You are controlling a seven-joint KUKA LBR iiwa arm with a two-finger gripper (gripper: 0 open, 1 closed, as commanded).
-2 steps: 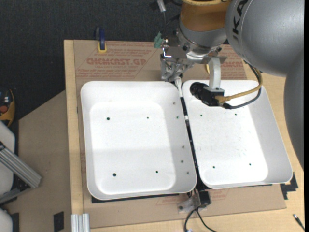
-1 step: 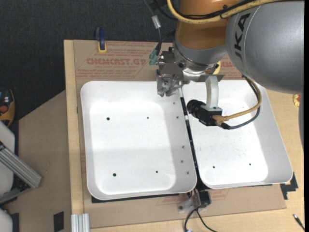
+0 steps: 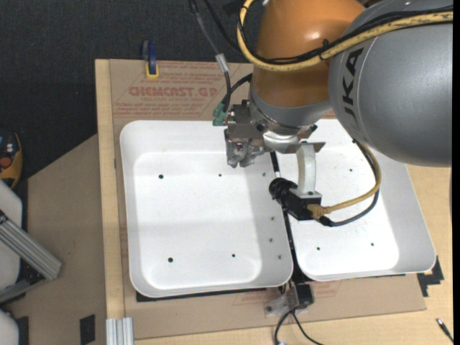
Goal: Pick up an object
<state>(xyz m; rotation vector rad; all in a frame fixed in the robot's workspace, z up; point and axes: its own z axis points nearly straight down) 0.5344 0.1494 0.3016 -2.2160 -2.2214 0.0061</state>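
Note:
My gripper [image 3: 239, 153] hangs below the grey wrist and its orange band, over the far right part of the left bin [image 3: 187, 221], close to the ridge between the two bins. Its tip is a small dark metal block seen from above, low over the white floor. The big orange and grey arm covers the far part of the right bin [image 3: 359, 243].
Both white bins lie side by side on a brown board [image 3: 172, 85] with red lettering. A blue clamp [image 3: 150, 57] grips the board's far edge. A black connector with a yellow cable [image 3: 302, 201] hangs off the wrist over the ridge between the bins.

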